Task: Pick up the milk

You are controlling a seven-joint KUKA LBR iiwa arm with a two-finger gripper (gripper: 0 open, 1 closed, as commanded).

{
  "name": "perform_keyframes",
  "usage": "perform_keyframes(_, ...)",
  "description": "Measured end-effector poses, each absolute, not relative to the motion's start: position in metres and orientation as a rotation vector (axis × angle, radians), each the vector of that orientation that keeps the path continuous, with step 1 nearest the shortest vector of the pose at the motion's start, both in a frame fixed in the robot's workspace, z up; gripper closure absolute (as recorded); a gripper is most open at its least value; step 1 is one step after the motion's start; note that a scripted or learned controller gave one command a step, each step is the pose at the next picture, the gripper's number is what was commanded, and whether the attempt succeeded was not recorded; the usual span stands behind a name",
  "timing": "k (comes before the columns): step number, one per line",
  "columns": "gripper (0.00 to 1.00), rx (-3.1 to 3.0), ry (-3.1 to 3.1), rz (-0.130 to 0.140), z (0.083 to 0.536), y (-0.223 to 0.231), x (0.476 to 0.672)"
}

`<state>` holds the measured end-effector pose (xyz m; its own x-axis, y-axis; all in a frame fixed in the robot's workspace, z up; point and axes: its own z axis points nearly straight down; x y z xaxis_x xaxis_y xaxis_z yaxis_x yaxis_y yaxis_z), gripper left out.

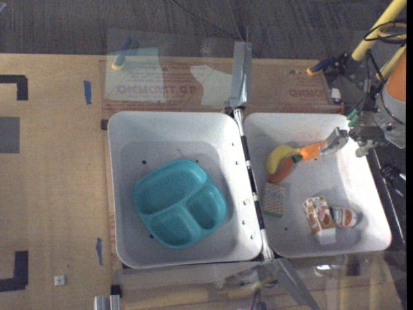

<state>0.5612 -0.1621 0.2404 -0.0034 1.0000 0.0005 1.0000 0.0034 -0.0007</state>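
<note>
The milk (321, 219) lies on its side at five o'clock in the right bin (381, 237), near its front wall. The hand (337, 141) hovers at the bin's one o'clock beside a carrot (308, 152) and banana (281, 156), well apart from the milk; whether it is clenched I cannot tell.

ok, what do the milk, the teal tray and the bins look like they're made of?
Milk: likely printed cardboard carton, lying on its side; boxy shape with red-brown and white print, slight sheen.
Teal tray: looks like moulded plastic; one even colour, rounded compartments, soft glare.
Bins: probably matte white plastic or coated metal; thin smooth walls and small dark holes in the floor. The view cannot settle which.
</note>
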Motion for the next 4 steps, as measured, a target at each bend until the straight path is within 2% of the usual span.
perform_keyframes(1, 0.00, -2.410, -2.022, -0.002, 0.265, -0.183, 0.582)
perform_keyframes(2, 0.00, -2.210, -2.233, -0.001, 0.144, -0.205, 0.533)
perform_keyframes(3, 0.00, -2.199, -2.253, -0.008, 0.088, -0.165, 0.485)
perform_keyframes(4, 0.00, -1.699, -2.653, -0.008, 0.089, -0.140, 0.482)
